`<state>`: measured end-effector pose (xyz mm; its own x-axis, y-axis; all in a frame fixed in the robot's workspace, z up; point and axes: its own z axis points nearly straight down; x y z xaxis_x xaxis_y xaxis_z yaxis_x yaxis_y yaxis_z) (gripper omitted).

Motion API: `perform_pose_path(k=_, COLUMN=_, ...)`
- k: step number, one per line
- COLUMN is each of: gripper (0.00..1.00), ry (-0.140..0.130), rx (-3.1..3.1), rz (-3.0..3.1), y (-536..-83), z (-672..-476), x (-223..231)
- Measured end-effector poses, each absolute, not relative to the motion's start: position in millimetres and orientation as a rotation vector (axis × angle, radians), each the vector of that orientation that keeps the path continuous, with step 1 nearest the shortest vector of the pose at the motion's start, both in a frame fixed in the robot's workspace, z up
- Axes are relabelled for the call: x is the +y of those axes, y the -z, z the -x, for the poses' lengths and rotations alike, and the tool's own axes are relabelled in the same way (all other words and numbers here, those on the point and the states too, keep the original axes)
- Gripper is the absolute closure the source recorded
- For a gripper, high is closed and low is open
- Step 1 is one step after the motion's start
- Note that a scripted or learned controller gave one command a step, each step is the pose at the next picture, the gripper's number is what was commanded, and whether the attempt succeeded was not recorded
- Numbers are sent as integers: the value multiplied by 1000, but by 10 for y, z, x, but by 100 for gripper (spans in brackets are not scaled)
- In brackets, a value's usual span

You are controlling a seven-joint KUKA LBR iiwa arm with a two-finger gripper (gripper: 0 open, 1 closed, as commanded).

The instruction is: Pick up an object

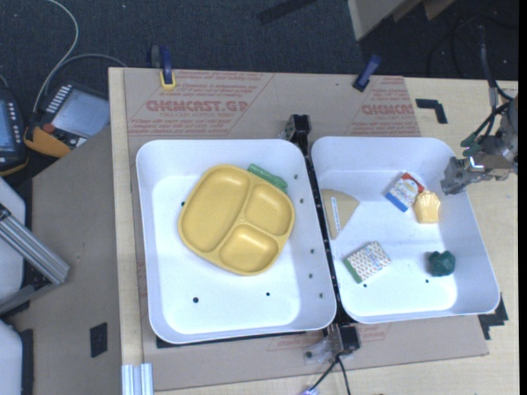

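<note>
- jaws [455, 179] sit at the right edge of the right bin [469, 303], just above its rim, arm coming in from the right. nothing visible between them. can't tell how far open they are, too small and blurred.
- candidates are all in the right bin: red-white-blue packet [404, 191] and yellow lump [426, 207] touching each other near the top right, closest to the jaws.
- green lump [441, 262] sits alone near the right wall, lower down. patterned packet [368, 261] lies mid-bin, tilted. tan wedge [339, 211] is against the left wall.
- left bin [156, 245] holds a yellow divided plate [237, 219] with a green thing [268, 176] poking out from under its top edge. wide and flat, likely a poor pick for two fingers.
- my guess: arm is staged over the rim to drop on the yellow lump or the packet next to it, since they're nearest.
- risk: those two touch, so the jaws could clip both or push one away. the green lump is well apart from the rest, a cleaner target.
- bins are butted side by side on the tabletop [247, 97], cardboard underneath.
</note>
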<state>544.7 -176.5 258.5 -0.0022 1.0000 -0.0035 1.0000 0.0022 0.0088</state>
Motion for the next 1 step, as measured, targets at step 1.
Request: perform_pose_path(k=1, gripper=100, ry=-3, rx=2219, rz=-2216, y=-2880, z=-5458, x=-1767)
